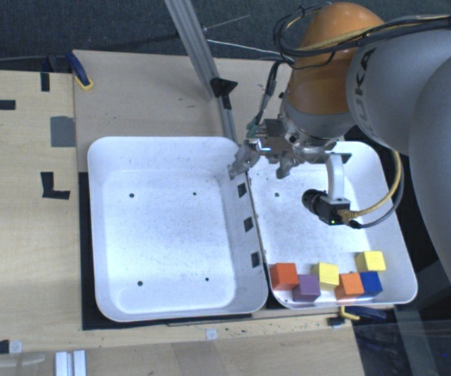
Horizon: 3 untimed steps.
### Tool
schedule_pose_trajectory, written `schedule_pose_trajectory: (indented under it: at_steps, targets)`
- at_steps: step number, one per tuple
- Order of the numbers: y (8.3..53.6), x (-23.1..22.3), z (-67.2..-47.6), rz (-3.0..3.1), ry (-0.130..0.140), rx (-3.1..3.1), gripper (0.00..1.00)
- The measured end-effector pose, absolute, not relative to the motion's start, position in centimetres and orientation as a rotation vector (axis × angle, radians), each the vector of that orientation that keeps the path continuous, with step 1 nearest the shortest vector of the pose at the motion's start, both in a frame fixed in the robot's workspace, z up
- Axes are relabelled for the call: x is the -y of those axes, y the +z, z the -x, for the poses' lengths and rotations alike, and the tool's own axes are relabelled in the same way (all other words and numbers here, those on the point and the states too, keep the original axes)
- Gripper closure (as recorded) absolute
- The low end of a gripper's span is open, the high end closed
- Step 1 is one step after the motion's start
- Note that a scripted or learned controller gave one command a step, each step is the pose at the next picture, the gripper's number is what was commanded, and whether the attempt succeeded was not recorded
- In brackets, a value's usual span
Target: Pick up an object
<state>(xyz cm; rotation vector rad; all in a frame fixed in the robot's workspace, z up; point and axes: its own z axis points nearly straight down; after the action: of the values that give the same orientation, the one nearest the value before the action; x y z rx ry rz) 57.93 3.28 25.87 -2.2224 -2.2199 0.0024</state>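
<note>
Several small blocks lie along the near edge of the right bin (366,210): an orange block (284,274), a purple block (308,287), a yellow block (328,273), a second orange block (351,285), a blue block (371,283) and another yellow block (371,260). My gripper (261,165) hangs over the far left corner of the right bin, close to the wall between the two bins and well away from the blocks. Its fingers stand apart with only white bin floor showing between them.
The left bin (163,225) sits beside the right one. A slanted metal pole (196,45) rises behind the bins. A small black device (319,203) with a yellow cable hangs from the wrist. A blue-yellow clamp (81,72) grips the bench's far left.
</note>
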Motion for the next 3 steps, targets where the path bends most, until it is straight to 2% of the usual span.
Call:
schedule_pose_trajectory:
  at_steps: [1,2,3]
  targets:
    - [20.6,-6.6,-62.9,2.216,0.006,2.224,0.0]
    - [19.0,-3.6,-59.3,2.222,0.01,2.217,0.0]
    - [23.1,-5.7,-57.4,2.217,-0.003,2.225,0.0]
